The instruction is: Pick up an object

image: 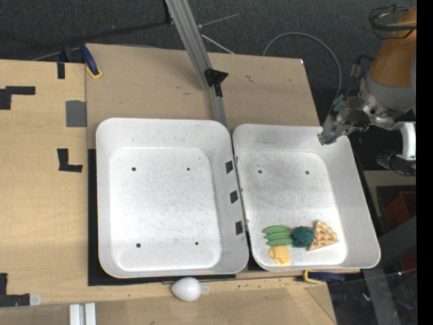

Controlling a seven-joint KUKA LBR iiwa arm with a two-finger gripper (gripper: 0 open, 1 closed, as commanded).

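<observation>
We see a wood bench (40, 181) w/ two white bins: the right bin (352, 181) has a pizza slice (324, 235), tip toward near-left, axis diagonal, in its near corner by green veg (276, 233), while the gripper (329, 133) hovers over the far-right rim, grip state can't tell.
</observation>
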